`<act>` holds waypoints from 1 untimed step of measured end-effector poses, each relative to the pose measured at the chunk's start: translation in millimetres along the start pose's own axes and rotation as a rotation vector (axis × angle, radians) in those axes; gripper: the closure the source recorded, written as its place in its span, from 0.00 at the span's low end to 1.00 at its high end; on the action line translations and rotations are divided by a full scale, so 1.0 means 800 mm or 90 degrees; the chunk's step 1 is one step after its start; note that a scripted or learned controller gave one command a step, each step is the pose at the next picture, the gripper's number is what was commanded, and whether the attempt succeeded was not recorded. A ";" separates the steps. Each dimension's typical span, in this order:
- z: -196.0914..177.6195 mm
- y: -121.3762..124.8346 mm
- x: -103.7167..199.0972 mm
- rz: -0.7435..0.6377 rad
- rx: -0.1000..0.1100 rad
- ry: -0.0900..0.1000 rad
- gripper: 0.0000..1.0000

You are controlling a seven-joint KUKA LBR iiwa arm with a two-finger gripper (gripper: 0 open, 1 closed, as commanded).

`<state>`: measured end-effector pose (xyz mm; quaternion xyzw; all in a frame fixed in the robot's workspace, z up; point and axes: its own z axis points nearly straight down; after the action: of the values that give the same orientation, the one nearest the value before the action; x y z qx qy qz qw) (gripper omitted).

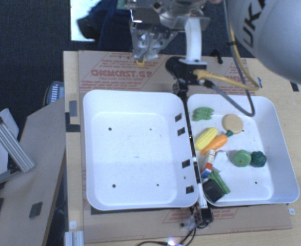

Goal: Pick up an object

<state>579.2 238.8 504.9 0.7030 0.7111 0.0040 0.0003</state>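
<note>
Several small toy foods crowd right white bin point(273, 111) — yellow plastic corn cob point(205, 137) nearest divider. Gripper point(146, 53) above bench, grip state unclear — approach step; next: descend there.

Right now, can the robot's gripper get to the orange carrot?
Probably yes. The carrot lies uncovered in the right bin, leaning against the corn. The gripper hangs high above the bench, so its way down looks free.

The bench point(71, 137) carried a cardboard sheet point(119, 70), and on it two white bins point(135, 152) point(278, 152) lay side by side
</note>
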 end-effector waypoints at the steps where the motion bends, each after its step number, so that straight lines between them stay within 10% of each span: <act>1: -0.023 -0.035 -0.005 0.003 0.002 -0.002 1.00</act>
<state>551.4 234.4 522.9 0.7048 0.7094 0.0019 0.0004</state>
